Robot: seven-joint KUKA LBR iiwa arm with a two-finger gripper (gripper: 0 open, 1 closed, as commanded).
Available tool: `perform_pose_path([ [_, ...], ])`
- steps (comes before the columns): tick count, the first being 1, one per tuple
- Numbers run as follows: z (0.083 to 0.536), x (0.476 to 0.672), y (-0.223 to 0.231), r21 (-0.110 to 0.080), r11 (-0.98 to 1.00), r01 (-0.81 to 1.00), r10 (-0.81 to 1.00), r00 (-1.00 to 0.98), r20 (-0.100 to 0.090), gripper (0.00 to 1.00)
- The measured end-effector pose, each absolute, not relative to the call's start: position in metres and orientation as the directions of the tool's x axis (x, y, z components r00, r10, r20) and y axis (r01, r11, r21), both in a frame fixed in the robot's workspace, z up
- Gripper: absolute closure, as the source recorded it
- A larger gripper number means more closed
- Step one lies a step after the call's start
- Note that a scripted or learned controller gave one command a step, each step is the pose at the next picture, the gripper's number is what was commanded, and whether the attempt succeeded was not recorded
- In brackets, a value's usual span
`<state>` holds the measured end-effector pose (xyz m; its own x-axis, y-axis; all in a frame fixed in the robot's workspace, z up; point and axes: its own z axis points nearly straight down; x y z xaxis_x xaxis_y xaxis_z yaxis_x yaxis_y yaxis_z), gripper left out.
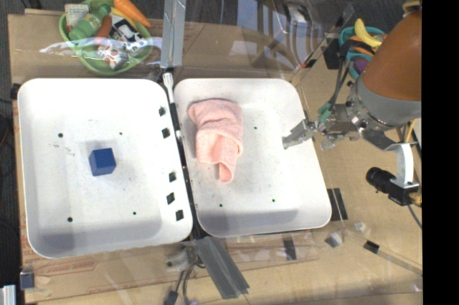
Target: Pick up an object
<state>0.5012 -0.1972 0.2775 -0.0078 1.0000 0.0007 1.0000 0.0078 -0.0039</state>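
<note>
Right, the two-finger gripper point(295, 136) hangs over the right edge of the right white bin point(287, 214), nothing between its fingers; can't tell if they're open or closed. Crumpled pink cloth towel point(216, 136) lies near that bin's left edge, well apart from the gripper. Small blue cube point(102, 161) sits near the middle of the left white bin point(43, 224). Green bowl of toy vegetables point(107, 34) stands beyond the left bin's far edge.
</note>
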Motion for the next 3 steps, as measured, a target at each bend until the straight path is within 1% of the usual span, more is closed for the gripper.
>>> perform_pose_path([
  [1, 0.144, 0.560, -0.161, -0.007, 0.049, 0.999, 0.999, -0.049, 0.001, 0.00],
  [2, 0.091, 0.571, -0.113, -0.004, 0.134, 0.991, 0.991, -0.134, 0.001, 0.00],
  [3, 0.092, 0.616, -0.136, -0.004, 0.030, 1.000, 1.000, -0.030, 0.001, 0.00],
])
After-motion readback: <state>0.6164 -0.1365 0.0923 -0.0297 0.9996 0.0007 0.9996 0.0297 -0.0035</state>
